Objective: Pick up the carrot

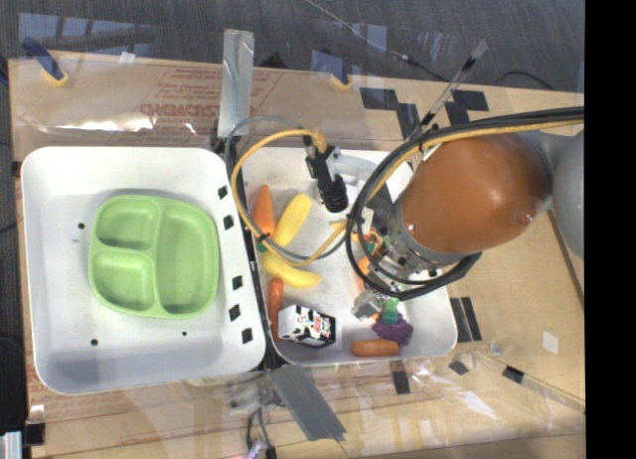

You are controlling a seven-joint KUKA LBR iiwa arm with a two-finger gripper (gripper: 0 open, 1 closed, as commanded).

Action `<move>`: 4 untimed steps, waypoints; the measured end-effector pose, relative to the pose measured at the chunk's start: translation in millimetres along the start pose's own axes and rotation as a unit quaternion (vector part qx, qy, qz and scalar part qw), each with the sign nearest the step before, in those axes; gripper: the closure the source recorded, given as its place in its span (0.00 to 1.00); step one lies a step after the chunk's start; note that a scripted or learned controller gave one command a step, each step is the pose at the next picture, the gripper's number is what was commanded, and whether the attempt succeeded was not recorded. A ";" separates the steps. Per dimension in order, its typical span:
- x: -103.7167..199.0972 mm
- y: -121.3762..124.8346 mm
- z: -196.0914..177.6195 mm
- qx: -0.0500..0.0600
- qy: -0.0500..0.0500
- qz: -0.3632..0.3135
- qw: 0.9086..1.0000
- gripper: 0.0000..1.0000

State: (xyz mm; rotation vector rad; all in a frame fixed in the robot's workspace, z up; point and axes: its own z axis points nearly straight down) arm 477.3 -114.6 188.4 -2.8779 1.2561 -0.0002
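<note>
Over the right bin (434,340), the gripper (376,300) hangs low; its jaws' state cannot be told. Well left lies the carrot (263,208).

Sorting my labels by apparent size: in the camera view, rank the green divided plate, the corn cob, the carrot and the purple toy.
1. green divided plate
2. corn cob and carrot, too alike to rank
3. purple toy, partly hidden by the arm

Overhead slanted view of both bins (60,248)

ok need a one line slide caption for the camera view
KUKA arm lowered into the right bin of toy food, carrot at its left wall; green divided plate alongside.
</note>
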 end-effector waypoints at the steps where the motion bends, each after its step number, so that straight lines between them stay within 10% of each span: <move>1: -34.6 -77.7 -2.6 0.000 -0.001 -0.036 0.999 1.00; 2: -2.8 -71.5 -67.8 0.000 -0.001 -0.215 0.977 1.00; 3: -18.8 -34.2 -25.4 -0.001 -0.003 -0.287 0.958 1.00; 4: 51.0 -1.8 51.5 -0.001 -0.005 -0.271 0.963 1.00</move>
